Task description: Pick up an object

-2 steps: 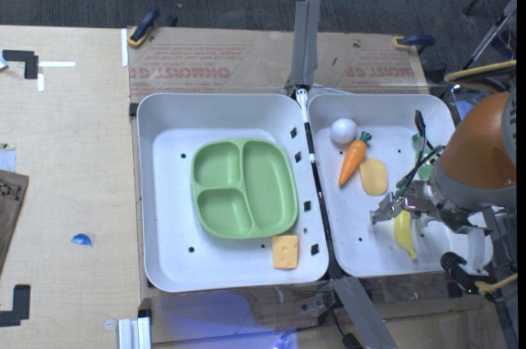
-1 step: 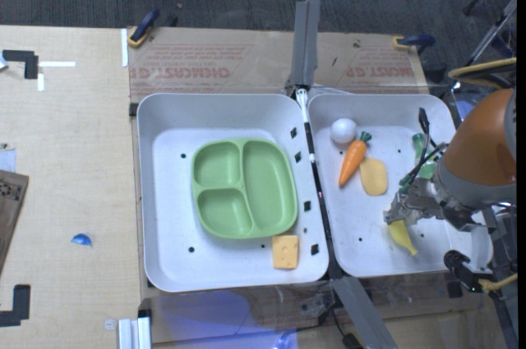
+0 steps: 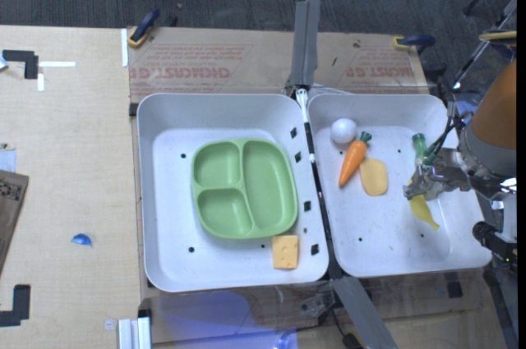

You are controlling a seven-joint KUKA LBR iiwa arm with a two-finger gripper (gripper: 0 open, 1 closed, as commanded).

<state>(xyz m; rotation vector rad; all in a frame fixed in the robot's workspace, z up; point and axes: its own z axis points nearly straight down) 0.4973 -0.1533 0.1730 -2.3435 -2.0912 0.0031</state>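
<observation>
- Two white bins are standing side by side on the bench, touching at the middle.
- The left bin [image 3: 156, 199] is holding one green divided plate [image 3: 244, 188] with three compartments, and one yellow cheese piece [image 3: 285, 251] is lying just beside the plate's near right corner.
- The right bin [image 3: 386, 253] is holding one white ball [image 3: 343, 129] at the far left, one orange carrot [image 3: 352, 158] with a green top just under the ball, one pale yellow oval piece [image 3: 374, 176] touching the carrot's right side, and one yellow banana-like piece [image 3: 424, 210] near the right wall.
- The arm is reaching in from the right, and its gripper [image 3: 421, 190] is hanging low over the right side of the right bin.
- The gripper is sitting right above the yellow banana-like piece; whether its fingers are gripping this piece, I cannot tell.
</observation>
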